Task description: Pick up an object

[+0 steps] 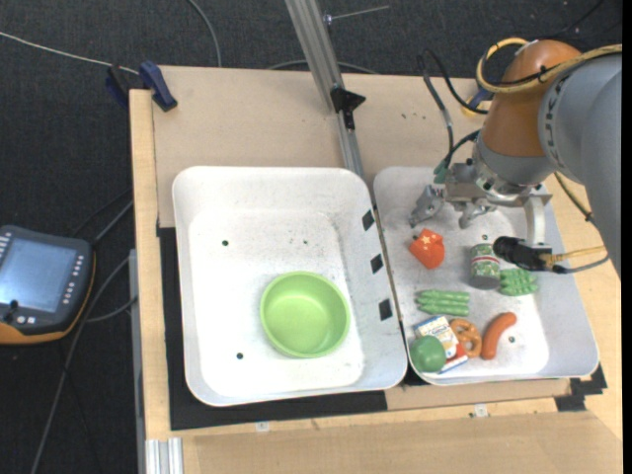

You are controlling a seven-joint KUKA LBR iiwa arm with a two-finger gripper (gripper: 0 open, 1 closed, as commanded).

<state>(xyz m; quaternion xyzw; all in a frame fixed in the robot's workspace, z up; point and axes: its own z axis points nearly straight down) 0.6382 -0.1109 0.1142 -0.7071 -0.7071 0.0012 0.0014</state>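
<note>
Objects for picking lie in the right bin (pixel 583 339), while the left bin (pixel 197 265) holds one green bowl (pixel 304 313) toward its near side. Going rightward across the right bin: a green ball (pixel 428 354) sits at the near corner touching a small snack packet (pixel 450 338); above them lies a bunch of green beans (pixel 443 301), and farther back an orange-red pepper (pixel 428 249). A red sausage (pixel 498 332) lies near the front, right of the packet. A small can (pixel 483 264) stands beside a green leafy toy (pixel 517 283). The gripper (pixel 452 208) hangs over the back of this bin, just behind the pepper, its fingers (pixel 427 206) spread apart with nothing between them. Both bins rest on the tabletop (pixel 247 117).
</note>
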